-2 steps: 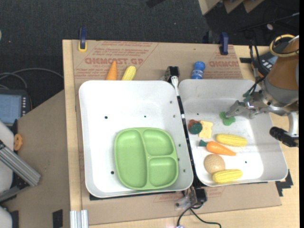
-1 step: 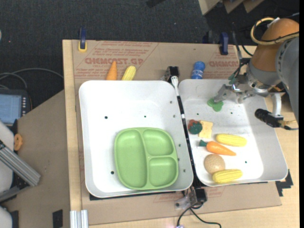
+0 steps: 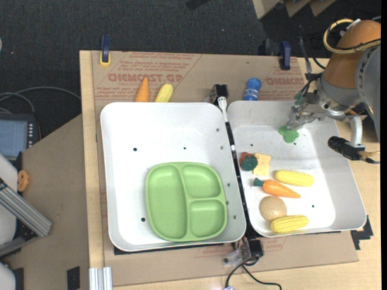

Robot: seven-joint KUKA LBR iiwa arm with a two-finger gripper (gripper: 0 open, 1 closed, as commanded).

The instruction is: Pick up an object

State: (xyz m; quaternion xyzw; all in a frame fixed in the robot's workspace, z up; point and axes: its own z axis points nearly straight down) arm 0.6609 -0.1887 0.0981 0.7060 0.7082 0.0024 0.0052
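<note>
The left bin (image 3: pixel 121 162) is the largest thing on the bench and carries a green divided plate (image 3: pixel 186 202) toward its near edge. The right bin (image 3: pixel 338 180) sits just beside it, sharing a black seam.

The grey arm (image 3: pixel 354 71) reaches in over the far right corner of the right bin, orange band uppermost, wrist bent downward. Its gripper (image 3: pixel 294 124) hangs at the far end of that bin, directly over a small green object (image 3: pixel 290 135); whether it grips or merely touches it cannot be told.

Nearer in the right bin lie a corn cob (image 3: pixel 294 177), a carrot (image 3: pixel 280 189), a tan potato (image 3: pixel 273 208), a second corn cob (image 3: pixel 289 223), a pale yellow piece (image 3: pixel 262 164) and a red-green piece (image 3: pixel 247 160).

Beyond the bins lie another carrot (image 3: pixel 142 90), a small corn (image 3: pixel 164 92) and a blue bottle (image 3: pixel 252 89).
</note>
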